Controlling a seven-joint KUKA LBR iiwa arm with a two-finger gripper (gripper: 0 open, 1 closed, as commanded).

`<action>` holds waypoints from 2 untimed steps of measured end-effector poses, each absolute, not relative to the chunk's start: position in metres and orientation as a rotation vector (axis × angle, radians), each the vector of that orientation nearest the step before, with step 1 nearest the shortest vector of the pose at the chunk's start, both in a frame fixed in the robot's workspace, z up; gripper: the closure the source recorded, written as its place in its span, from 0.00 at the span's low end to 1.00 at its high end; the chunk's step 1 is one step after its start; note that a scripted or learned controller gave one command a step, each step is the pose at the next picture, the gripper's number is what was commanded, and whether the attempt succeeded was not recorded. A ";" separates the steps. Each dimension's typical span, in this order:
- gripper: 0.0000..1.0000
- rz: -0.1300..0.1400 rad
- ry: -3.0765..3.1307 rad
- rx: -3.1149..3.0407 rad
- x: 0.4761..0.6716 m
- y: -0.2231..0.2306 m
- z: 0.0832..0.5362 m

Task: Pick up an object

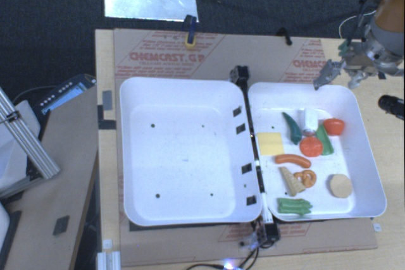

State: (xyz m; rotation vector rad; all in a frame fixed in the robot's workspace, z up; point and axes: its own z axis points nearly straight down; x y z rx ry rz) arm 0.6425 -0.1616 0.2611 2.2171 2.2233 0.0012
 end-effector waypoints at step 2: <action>0.00 0.000 2.227 2.219 0.587 -0.191 0.082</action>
